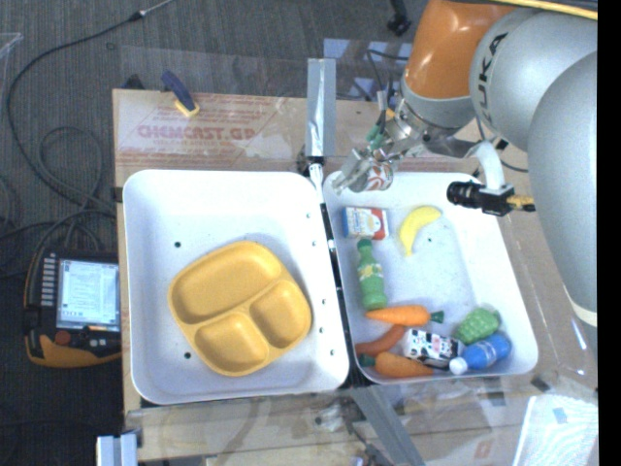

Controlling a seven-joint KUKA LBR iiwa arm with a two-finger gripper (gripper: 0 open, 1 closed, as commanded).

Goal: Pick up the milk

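The milk [431, 345], a small carton with black and white cow patches, lies on its side near the front of the right bin [448, 260], between an orange carrot [397, 315] and a blue bottle [485, 351]. My gripper [373, 166] hangs over the back left corner of the right bin, well behind the milk and apart from it. Just in front of the gripper lies a small red and white carton [366, 222].
The right bin also holds a banana [418, 227], a green bottle [371, 275], a green knobbly item [477, 324] and two more carrots [393, 362]. A yellow divided plate [241, 306] sits in the left bin [165, 212]. The arm's bulk covers the right side.
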